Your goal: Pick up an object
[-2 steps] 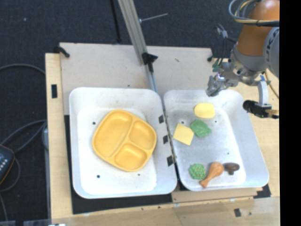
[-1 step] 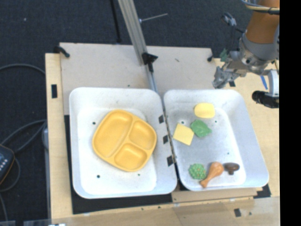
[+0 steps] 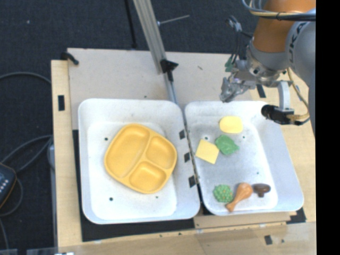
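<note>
Arm: the grey arm (image 3: 276, 20) with the orange band is reaching in from the right and hanging over the far edge of the right bin.
Gripper: the gripper (image 3: 229, 93) is pointing down just past the far rim of the right bin. It is too small and dark here, so I cannot tell how it is set. Nothing is showing in it.
Right bin: the right bin (image 3: 281, 153) is sitting on the bench and holding all the little toy foods.
Yellow round piece: the yellow round piece (image 3: 231, 124) is lying near the far end of the right bin, closest to the gripper but apart from it.
Green leaf: the green leaf (image 3: 227, 144) is lying just in front of the yellow round piece.
Yellow square: the yellow square (image 3: 207, 152) is lying just beside the green leaf, on its left.
Broccoli: the broccoli (image 3: 222, 193) is sitting at the near end of the bin.
Drumstick: the drumstick (image 3: 240, 194) is lying right next to the broccoli.
Brown mushroom: the brown mushroom (image 3: 261, 189) is touching the fat end of the drumstick.
Left bin: the left bin (image 3: 95, 116) is sitting beside the right one.
Yellow tray: the yellow tray (image 3: 140, 157) with three parts is lying in the middle of the left bin.
</note>
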Controlling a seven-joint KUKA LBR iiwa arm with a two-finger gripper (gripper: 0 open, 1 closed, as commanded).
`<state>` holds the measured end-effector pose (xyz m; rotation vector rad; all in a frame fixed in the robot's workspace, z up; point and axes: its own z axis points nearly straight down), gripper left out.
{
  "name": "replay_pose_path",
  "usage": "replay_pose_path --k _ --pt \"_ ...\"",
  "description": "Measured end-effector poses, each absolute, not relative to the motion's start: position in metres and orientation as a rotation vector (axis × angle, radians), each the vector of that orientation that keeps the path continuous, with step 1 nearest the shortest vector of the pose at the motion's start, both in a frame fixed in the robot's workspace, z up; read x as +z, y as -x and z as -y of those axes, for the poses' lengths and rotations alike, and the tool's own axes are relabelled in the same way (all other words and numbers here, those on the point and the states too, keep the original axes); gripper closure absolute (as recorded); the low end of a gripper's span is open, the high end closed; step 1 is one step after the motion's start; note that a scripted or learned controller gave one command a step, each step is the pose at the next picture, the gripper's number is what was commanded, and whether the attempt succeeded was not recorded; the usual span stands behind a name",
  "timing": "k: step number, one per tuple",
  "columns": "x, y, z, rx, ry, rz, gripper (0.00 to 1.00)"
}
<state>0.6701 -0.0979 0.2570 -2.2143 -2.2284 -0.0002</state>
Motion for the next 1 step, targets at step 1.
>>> replay_pose_path --k 1 --pt "0.2438 -0.6712 0.0458 0.0 2.214 2.228 1.0"
